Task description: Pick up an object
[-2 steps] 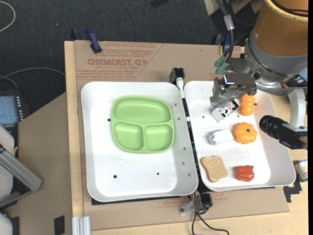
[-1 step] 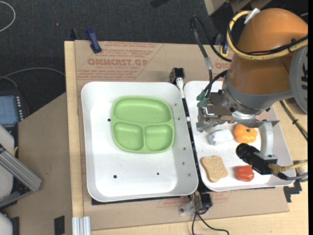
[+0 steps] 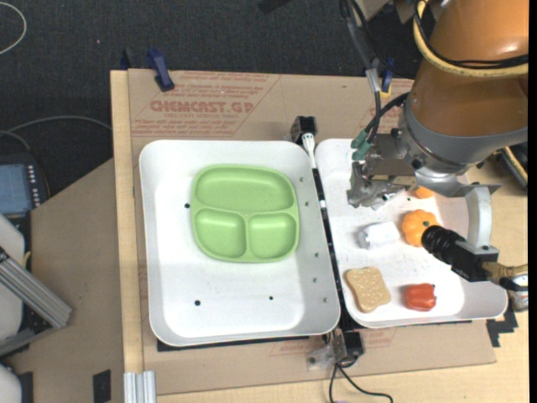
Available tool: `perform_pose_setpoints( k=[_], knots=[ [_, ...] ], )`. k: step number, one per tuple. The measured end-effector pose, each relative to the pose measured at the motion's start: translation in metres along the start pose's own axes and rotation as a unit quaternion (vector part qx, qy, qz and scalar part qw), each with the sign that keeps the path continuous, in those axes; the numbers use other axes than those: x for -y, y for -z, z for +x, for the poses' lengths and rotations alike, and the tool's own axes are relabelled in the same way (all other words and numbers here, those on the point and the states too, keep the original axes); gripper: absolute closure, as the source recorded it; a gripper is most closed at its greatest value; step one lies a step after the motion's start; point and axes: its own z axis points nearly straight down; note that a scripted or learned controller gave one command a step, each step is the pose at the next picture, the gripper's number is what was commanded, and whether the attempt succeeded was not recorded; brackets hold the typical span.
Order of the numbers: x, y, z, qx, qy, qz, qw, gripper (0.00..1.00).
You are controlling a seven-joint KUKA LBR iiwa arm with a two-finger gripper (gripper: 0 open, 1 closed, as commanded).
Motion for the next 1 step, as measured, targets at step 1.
perform_pose_setpoints(
  k=[1],
  knots=[
    [-0.0009, 0.0913, 0.0298, -0.001, 0.001, -0.004, 1.0000, 1.00]
  ],
)
